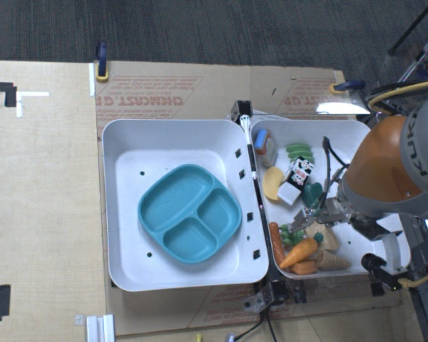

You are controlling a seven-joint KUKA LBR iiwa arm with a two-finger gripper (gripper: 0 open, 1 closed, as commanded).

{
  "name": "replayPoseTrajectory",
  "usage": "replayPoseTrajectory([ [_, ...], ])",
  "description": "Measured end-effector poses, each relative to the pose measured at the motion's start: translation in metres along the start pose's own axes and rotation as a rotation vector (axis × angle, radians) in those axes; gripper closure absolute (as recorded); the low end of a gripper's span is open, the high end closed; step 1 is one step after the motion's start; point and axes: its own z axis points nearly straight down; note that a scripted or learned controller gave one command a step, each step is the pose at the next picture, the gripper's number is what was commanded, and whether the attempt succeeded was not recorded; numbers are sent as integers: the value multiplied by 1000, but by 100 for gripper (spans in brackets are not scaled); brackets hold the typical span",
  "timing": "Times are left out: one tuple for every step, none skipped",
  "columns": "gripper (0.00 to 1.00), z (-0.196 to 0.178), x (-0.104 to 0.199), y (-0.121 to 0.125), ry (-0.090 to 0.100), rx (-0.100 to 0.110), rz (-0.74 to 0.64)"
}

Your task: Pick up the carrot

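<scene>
The carrot (299, 254) lies in the right bin (357, 129), near its bottom edge, with the green top pointing to about 10 o'clock. The hand (321, 216) is just above it, at about 1 o'clock from the carrot, low over the heap of toys. I cannot tell how the hand stands, because the grey and orange arm (385, 166) covers most of it.

Around the carrot I count one red long piece (274, 239) at 9 o'clock by the bin wall, one orange piece (304, 268) at 6 o'clock, and one beige cone (332, 261) at 4 o'clock. Further up lie one yellow piece (272, 184), one black and white box (297, 173) and one green item (299, 152).

The left bin (121, 212) holds one blue plate (190, 214) with three compartments. Both bins stand side by side on the counter (36, 212).
</scene>
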Motion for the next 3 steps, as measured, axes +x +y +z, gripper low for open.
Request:
replayPoseTrajectory([
  [0,8,-1,-3,5,4,69],
  [0,8,0,-3,5,3,135],
  [0,8,1,-2,0,1,107],
])
